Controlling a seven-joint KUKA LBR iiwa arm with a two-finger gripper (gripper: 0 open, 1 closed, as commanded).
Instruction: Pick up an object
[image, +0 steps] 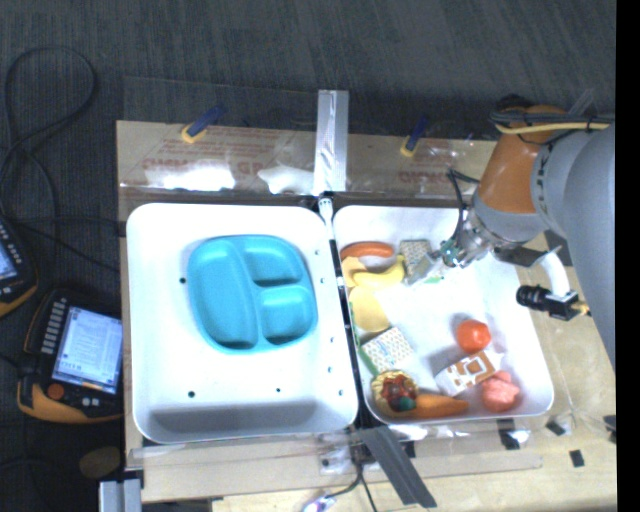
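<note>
My gripper (441, 257) hangs low over the back of the right bin (520, 330), under the orange wrist band. Just left of it lies a small grey patterned block (413, 249), close to or touching the gripper's tip. An orange-and-white piece (366, 254) and yellow pieces (369, 297) lie further left by the divider. Nearer the front are a checked white-green block (388, 348), a red ball (472, 333), an orange-white box (468, 372), a pink piece (501, 391), a carrot (436, 405) and a colourful round toy (395, 390).
The left bin (160, 400) holds a blue divided tray (254, 290). The grey arm (570, 200) covers the right bin's back right corner. A black fitting (545, 298) sticks out over that bin's right rim. Bare bin floor lies between the gripper and the red ball.
</note>
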